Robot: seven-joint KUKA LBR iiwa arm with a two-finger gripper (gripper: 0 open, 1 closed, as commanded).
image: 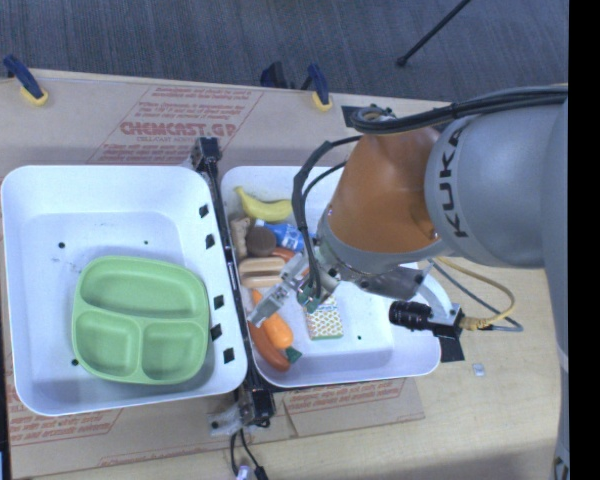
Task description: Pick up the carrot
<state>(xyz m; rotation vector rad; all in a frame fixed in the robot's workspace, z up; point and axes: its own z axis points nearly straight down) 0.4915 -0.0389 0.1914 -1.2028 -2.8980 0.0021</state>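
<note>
Looming closest to the camera, the grey arm (500, 183) with its orange band (385, 193) reaches in from the right and covers much of the right bin (415, 363). Below the band, the wrist ends in the fingers (275, 303), which point down and to the left, toward the bin's left wall. They look narrowly spread, with their tips at the upper end of the carrot (273, 336); whether they pinch it or only touch it cannot be told from this angle.

That carrot lies in the lower left part of the right bin, close to the bin's left wall, slanting from upper left to lower right, with a small green bit at its lower end. Just right of it sits a small pale block with a dotted pattern (324, 320). Further up the same bin are a banana (263, 206), a brown round thing (261, 238) and a blue packet (287, 236), bunched together near the left wall. A black cable (310, 173) loops off the wrist.

Beside it, the left bin (40, 198) holds a green divided plate (140, 318) with three compartments, lying in the bin's lower half. Both bins rest on a sheet of cardboard (180, 118) with red print, laid over the desk (500, 408) and clamped at its far edge by blue clips (25, 78).
</note>
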